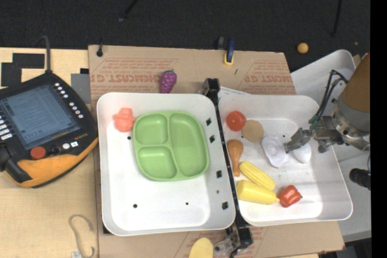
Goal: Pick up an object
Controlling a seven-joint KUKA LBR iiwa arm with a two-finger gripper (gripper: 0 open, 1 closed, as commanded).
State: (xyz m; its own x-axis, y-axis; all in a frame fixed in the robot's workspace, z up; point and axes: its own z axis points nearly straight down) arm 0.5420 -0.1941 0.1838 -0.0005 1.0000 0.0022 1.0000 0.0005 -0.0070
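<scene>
Grey metal of the end effector (300,141) was seen over the right bin (329,205), near its right rim; its grasp state could not be told. Just beside it lay a white object (277,152), with open floor toward the far rim. Corn (257,174), a tomato (236,121) and a red pepper (289,195) were nearby. A green divided plate (170,146) occupied the left bin (157,214). Cardboard lettering was unreadable.

The divided plate (170,146) lay in the left bin (158,208), a toy strawberry (123,119) just beside its left edge. In the right bin (329,202), the tomato (235,120) sat at the rear left, the corn cob (256,174) nearer the front, the pepper (289,195) right of it.
</scene>
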